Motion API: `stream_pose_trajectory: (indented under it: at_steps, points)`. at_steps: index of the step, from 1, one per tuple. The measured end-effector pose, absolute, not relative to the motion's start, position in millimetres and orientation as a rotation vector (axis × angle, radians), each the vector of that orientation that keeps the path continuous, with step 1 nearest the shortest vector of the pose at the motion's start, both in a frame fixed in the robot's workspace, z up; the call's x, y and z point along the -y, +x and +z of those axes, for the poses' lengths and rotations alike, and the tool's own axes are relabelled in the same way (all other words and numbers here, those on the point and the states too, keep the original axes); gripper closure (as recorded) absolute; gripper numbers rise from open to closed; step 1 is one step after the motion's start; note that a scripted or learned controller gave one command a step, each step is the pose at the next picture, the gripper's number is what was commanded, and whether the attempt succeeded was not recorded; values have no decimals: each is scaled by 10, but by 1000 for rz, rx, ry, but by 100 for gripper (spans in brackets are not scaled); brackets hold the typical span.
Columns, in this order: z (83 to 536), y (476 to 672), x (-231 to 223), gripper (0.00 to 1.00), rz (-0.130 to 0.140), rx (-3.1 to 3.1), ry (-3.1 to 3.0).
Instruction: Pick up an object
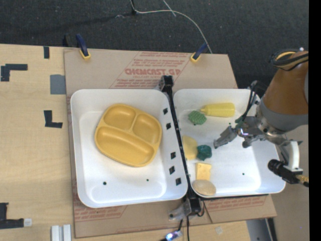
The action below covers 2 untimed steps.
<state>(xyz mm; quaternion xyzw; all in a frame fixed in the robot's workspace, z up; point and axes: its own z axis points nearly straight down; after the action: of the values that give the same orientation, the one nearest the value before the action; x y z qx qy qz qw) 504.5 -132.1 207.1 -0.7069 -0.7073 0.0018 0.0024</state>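
Worktop (30, 149) is light wood with a few dark tape marks, and a brown cardboard sheet (150, 69) with red print lies on it, held at the far edge by two blue-and-yellow clamps (82, 46). Dark carpet-like floor (60, 9) runs behind the worktop, with a thin white cable (188, 19) trailing across it.

Two white bins sit side by side on the cardboard. Landmark is the black divider strip (174, 134) between them. Left of the divider: left bin (83, 185) holds a yellow sectioned plate (129, 134).

Right of the divider, in the right bin (251, 179): green knobbly item (197, 117) and yellow bottle-like object (218, 109) toward the far side; pale yellow piece (189, 147) just beside the divider; dark green lump (203, 152) next to that; yellow block (203, 171) and tan round object (203, 187) nearer the front edge.

Gripper (235, 134) sits over the right bin, well right of the divider, fingers spread apart, nothing between them. It is apart from the dark green lump, the closest item.
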Motion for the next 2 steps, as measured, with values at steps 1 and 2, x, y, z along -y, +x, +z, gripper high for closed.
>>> stream_pose_trajectory:
  at_steps: [1, 2]
  points:
    - [1555, 4934, 1315, 0, 6, 2217, -2218]
    - [956, 4990, 1351, 0, -1, 2219, -2225]
